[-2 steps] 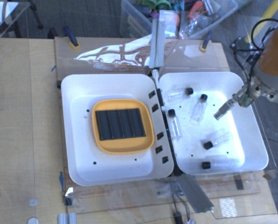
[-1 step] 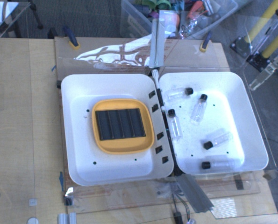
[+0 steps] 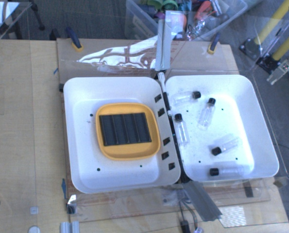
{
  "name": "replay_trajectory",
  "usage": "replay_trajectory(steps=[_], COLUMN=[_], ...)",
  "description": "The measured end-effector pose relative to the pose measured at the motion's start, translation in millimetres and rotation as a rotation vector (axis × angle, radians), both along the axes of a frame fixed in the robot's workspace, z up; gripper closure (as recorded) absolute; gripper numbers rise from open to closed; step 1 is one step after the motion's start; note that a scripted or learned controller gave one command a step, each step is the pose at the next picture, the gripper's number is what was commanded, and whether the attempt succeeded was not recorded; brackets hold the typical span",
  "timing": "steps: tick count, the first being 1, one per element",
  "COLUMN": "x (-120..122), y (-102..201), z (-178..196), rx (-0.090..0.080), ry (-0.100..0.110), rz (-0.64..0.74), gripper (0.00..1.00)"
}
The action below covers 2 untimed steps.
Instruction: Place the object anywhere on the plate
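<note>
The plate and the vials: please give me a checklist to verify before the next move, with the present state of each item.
1. Yellow plate lies flat in the left bin: ok.
2. Plate's dark ridged insert has nothing on it: ok.
3. Clear vials with black caps lie apart in the right bin, for example one: ok.
4. A vial is already on the plate: not ok.
5. Vial by the divider leaves room for fingers: cannot tell.

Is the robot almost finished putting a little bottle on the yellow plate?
Not yet. Nothing looks done: the yellow plate in the left bin carries only its dark ribbed insert. Nothing is in hand either. All five clear vials, like the one with a black cap, lie in the right bin. Picking one and setting it on the plate is left.
</note>
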<state>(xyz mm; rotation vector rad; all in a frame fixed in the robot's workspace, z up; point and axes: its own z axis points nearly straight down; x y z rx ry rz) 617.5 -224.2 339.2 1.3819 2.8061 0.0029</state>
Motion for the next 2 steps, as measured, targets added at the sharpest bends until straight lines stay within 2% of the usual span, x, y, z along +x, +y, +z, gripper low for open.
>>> replay_trajectory(steps=[1, 2], x=[-27, -71], y=[3, 1], z=[-100, -112], rx=[0.002, 0.002], ry=[0.011, 0.011], rz=[0.221, 0.360], gripper=[1.00, 1.00])
